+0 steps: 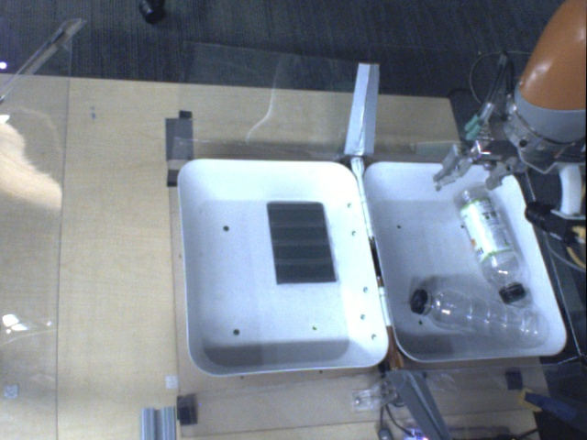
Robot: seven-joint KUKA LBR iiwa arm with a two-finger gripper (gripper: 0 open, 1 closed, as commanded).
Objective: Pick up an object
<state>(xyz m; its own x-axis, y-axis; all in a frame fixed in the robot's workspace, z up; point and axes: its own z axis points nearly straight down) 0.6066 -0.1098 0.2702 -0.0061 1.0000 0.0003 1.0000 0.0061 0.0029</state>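
Camera view, wooden bench (110, 273), dark carpet (275, 16)

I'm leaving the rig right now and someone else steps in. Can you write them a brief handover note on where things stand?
Pincer: above the far edge of the right bin, holding nothing; I cannot tell whether it is open or shut.
Right bin: two clear plastic bottles. The labelled bottle lies just below the pincer, black cap toward the near side. The plain bottle lies along the near wall, black cap pointing left.
Left bin: a flat black block in the middle.
Done: nothing picked yet.
Left: lower onto one object, probably the labelled bottle as it is nearest, grip and lift.
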